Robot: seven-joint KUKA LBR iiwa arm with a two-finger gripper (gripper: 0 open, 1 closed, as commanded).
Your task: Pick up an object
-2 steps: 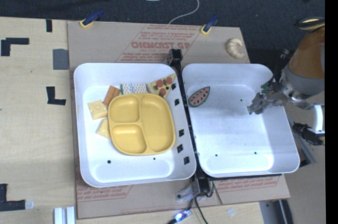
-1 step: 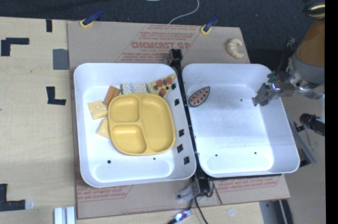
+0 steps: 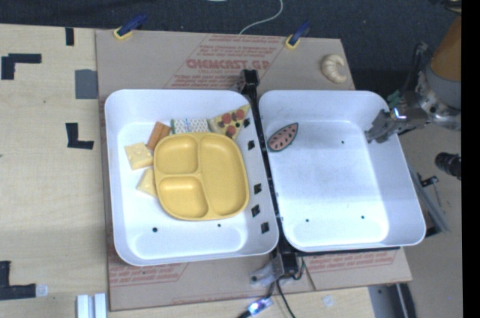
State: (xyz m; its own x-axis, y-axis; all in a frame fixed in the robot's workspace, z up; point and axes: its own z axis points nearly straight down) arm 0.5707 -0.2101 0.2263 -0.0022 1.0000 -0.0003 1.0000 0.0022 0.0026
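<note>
Grey metal made up the gripper (image 3: 379, 127), which hung over the right rim of the right bin (image 3: 390, 223), near that bin's far right corner. Whether it was open or closed could not be told, because it was small and dark against the bin edge. Nothing showed in its grasp. It sat just above or against the rim; contact could not be made out.

The arm (image 3: 442, 84) came in from the right edge of the bench, with its orange band uppermost and the grey wrist angled down and leftward toward the bin.

A small oval object (image 3: 283, 136), brownish red with dark speckles, lay on the floor of the right bin near its far left corner, just beside the divider between the two bins and well apart from the gripper.

In the left bin (image 3: 124, 226) a yellow compartment plate (image 3: 201, 175) lay flat near the middle. Tan blocks (image 3: 139, 157) sat touching its left edge. An orange-brown piece (image 3: 158, 134) and a few small patterned items (image 3: 231, 120) lay along its far side, toward the bin's far edge.

A beige lump (image 3: 334, 67) rested on the cardboard sheet (image 3: 217, 65) beyond the right bin's far edge.
</note>
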